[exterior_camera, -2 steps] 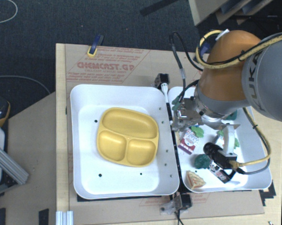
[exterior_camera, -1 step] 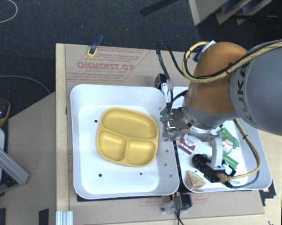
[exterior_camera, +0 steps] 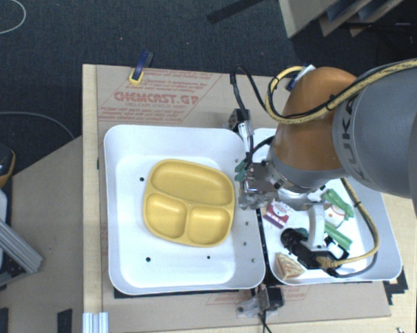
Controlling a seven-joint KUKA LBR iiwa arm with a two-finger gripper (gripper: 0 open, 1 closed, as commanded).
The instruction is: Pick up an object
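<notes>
My claw (exterior_camera: 257,188) hangs over the seam between the two white bins, but my own wrist hides its tips, so I cannot tell how it stands. The yellow divided plate (exterior_camera: 189,201) lies flat in the left bin (exterior_camera: 124,193), just left of my claw. Small items, among them green pieces (exterior_camera: 337,220), lie in the right bin (exterior_camera: 381,239). My arm (exterior_camera: 376,128) reaches in from the right, its orange band (exterior_camera: 310,118) above the wrist.

Two white bins (exterior_camera: 117,193), one yellow tray (exterior_camera: 190,201)
</notes>
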